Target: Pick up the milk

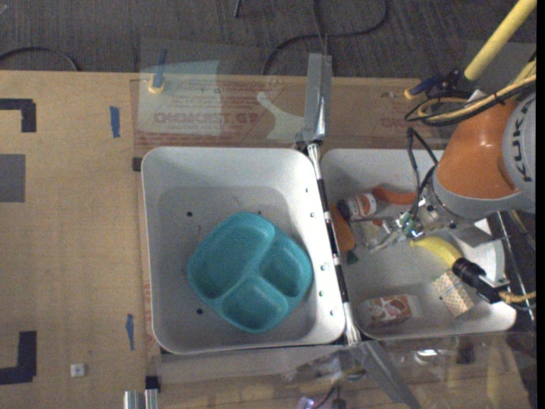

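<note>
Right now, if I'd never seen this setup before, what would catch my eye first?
Probably the teal divided plate lying alone in the left bin, bright against the white. Next, the grey arm with its orange band reaching in from the right over the right bin, where small items cluster: a yellow banana, an orange carrot-like piece, and a small carton near the front wall.

The left bin [170,186] has open floor along its back and left sides; a teal divided plate [249,271] takes up its middle and front right. The right bin [375,164] is crowded: the arm [481,164] hangs over its back right, with a small bottle [359,206], a banana [436,247] and a carton [392,310] around a bare patch of floor in the centre.
</note>
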You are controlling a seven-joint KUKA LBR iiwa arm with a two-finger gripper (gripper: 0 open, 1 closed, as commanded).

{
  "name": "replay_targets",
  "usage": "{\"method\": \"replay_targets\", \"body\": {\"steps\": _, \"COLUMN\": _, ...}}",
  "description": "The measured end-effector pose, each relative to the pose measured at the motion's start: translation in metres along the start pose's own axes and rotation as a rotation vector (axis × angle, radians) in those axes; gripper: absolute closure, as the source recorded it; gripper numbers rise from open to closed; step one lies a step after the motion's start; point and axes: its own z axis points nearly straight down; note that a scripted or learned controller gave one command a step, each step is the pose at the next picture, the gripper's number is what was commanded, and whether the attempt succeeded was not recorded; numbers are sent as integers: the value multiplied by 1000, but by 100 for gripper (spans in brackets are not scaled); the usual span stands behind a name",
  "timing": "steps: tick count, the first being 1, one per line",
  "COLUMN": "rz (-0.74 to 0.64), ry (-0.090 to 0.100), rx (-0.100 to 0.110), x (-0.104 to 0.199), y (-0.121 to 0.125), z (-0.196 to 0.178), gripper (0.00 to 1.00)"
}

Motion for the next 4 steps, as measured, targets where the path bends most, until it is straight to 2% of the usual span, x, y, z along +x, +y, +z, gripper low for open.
{"method": "replay_targets", "body": {"steps": 1, "rz": 11, "ry": -10, "rx": -8, "x": -7, "y": -1, "z": -12, "gripper": 100}}
{"method": "replay_targets", "body": {"steps": 2, "rz": -43, "ry": 9, "rx": 16, "x": 46, "y": 50, "z": -161, "gripper": 100}}
{"method": "replay_targets", "body": {"steps": 3, "rz": 287, "ry": 4, "rx": 17, "x": 41, "y": 103, "z": -222, "gripper": 100}}
{"method": "replay_targets", "body": {"steps": 4, "rz": 284, "ry": 5, "rx": 18, "x": 42, "y": 103, "z": -222, "gripper": 0}}
